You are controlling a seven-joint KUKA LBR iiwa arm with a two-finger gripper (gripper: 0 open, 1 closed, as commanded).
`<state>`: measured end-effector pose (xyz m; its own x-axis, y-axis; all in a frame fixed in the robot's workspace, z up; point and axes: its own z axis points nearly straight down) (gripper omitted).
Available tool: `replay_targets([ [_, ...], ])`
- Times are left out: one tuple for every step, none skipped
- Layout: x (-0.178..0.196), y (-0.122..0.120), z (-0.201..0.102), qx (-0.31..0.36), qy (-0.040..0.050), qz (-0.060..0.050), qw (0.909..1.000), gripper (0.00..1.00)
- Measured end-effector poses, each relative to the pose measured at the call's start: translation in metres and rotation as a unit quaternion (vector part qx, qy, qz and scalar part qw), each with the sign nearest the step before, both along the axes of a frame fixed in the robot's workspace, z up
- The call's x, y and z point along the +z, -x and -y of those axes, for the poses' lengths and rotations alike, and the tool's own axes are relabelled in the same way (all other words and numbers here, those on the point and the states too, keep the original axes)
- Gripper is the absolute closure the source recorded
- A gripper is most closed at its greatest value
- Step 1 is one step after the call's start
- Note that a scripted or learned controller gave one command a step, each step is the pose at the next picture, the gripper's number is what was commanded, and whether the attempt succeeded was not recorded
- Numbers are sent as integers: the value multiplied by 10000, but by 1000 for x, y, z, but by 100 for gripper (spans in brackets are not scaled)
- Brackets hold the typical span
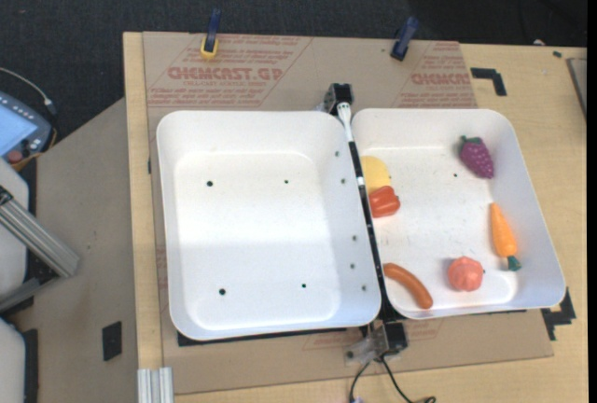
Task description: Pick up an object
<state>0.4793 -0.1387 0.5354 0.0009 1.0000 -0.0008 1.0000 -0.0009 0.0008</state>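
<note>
Grapes (pixel 476 157), carrot (pixel 504 235), sausage (pixel 408 284) and peach (pixel 465 273) lie in my right bin (pixel 438 135); gripper state: cannot tell.

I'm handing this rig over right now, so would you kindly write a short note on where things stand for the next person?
Tool: nothing to report from the camera view.
Things: all toy food sits in the right bin. Purple grapes lie at the far right corner, the carrot along the right wall, the pinkish round fruit near the front. The sausage lies at the front left, and the yellow piece and red piece touch each other against the divider. The left bin holds no item.
Done: nothing lifted.
Left: pick any one object.
</note>
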Motion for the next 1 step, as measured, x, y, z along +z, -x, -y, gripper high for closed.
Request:
replay_targets([
  [0, 0, 6, 0, 2, 4, 10000, 100],
])
